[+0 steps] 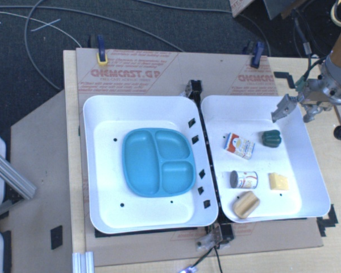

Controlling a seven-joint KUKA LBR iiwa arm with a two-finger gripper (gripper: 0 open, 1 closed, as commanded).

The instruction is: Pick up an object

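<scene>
Hovered with end effector (298, 110) spread open and empty above right bin's (312, 169) far edge, near green object (271, 138); blue plate (159, 161) in left bin (96, 152).

In the right bin (307, 147) we see a carton (239, 145) at 9 o'clock, a green pepper (271, 138) at 12, a lying can (244, 180), cheese (279, 181), and bread (245, 204) at 6.

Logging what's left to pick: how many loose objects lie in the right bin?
5: carton upper left, green object upper right, can centre, yellow block right, tan piece at the bottom.
</scene>
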